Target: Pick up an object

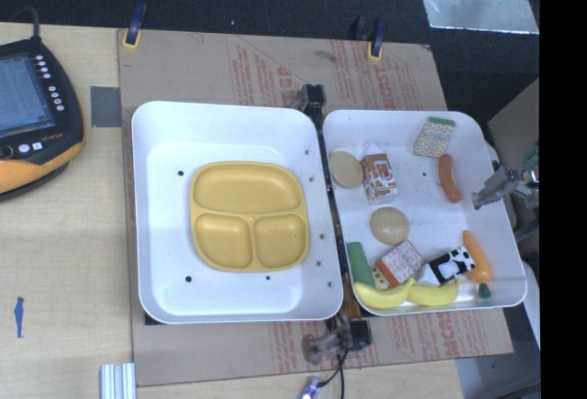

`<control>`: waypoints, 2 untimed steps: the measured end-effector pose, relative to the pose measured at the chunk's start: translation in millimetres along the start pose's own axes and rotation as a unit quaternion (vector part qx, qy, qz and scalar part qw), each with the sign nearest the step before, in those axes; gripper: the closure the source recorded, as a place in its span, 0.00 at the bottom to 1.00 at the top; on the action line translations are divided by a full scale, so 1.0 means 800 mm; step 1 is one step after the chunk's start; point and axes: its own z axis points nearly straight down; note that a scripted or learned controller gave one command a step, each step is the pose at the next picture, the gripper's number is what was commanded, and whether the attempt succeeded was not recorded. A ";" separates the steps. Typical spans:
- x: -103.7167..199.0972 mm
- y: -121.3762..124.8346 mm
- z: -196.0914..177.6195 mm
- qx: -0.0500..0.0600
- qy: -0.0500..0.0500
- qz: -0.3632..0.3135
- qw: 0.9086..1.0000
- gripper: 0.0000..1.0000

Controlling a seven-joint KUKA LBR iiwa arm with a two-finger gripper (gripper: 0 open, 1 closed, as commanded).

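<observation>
yellow tray (249, 214), white bins (160, 214) (both), yellow banana (406, 295)

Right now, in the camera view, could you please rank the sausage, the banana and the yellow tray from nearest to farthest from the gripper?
From the gripper at the right bin's right edge:
1. Sausage, just left of it.
2. Banana, along the right bin's front edge.
3. Yellow tray, in the left bin.

Two bins sit side by side mid-table. The left bin (156, 205) holds a divided tray (249, 215) right in its middle. The right bin (495, 232) is the crowded one: banana (406, 295) along its near edge, carrot (476, 258) by the near-right corner, sausage (448, 178) toward the far right, small carton (378, 177) near the far left. A handheld pendant (32, 117) lies at the table's left edge.
</observation>
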 end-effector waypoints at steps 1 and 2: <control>-0.020 0.005 0.124 0.001 0.000 -0.001 1.000 0.00; 0.005 0.069 0.157 0.001 -0.001 -0.001 1.000 0.00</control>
